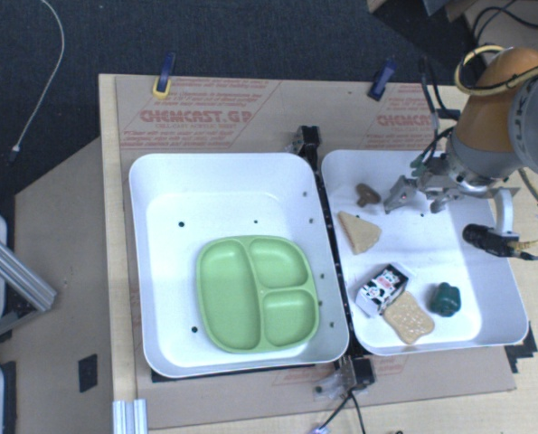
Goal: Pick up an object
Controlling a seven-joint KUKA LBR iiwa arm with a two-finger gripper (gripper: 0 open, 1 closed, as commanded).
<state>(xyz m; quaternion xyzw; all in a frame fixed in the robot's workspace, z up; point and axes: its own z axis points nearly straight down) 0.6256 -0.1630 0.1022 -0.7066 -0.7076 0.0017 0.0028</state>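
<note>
Up at twelve o'clock in the right bin, the pincer hangs spread and empty; the brown lump lies just beside it at nine o'clock, the wedge at eight. Printed on the surface is red "CHEMCAST GP".

Single fixed camera above bench, looking down at slant on both bins.

Pale green three-compartment plastic plate in white left bin. White right bin: tan triangular wedge, tan speckled slice, black-and-white patterned carton, dark teal lump, small brown piece. Tabletop tan, red lettering.
</note>
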